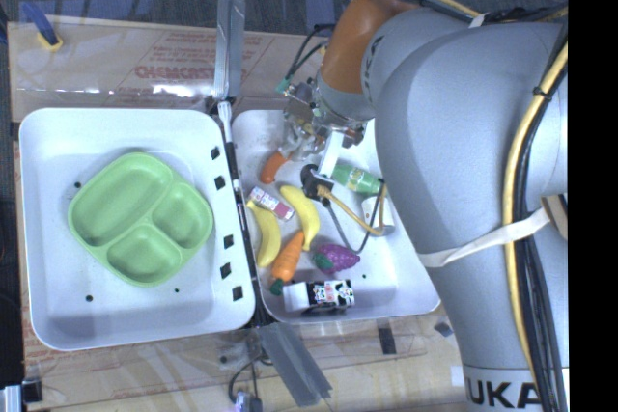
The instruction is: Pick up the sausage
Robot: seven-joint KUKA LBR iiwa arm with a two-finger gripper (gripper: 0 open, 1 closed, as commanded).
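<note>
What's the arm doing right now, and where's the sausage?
Tool low at right bin's far end. Sausage just beside it, on bin floor. Bananas and green bottle close by.

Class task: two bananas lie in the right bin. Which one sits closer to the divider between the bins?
The longer banana, lying by the right bin's left wall. The shorter banana lies further right, toward the bin's middle.

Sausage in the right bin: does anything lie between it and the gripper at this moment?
Nothing visible does. The gripper sits low at the far end of the right bin, right over the sausage, whose orange-brown end pokes out toward the divider. The bananas and carrot lie nearer the camera, off that path.
</note>
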